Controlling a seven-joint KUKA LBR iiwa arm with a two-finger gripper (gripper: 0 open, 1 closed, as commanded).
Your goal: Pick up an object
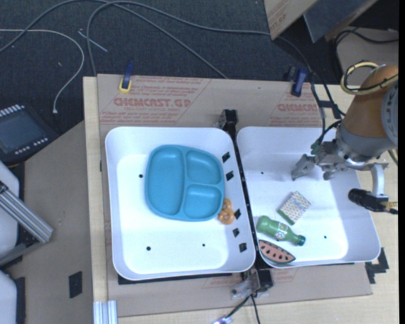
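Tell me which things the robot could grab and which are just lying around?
Could be grabbed:
green bottle
watermelon slice
patterned box
blue divided plate
small orange toy
The claw hangs over the right bin.

Just lying around:
cables
cardboard box
blue clamps

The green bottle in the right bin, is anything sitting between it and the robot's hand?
Partly: the small patterned box lies roughly on the line from the hand down to the green bottle. Approaching from above would clear it.

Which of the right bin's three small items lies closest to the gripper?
The patterned box, up-bin of the green bottle and watermelon slice, nearest the gripper.
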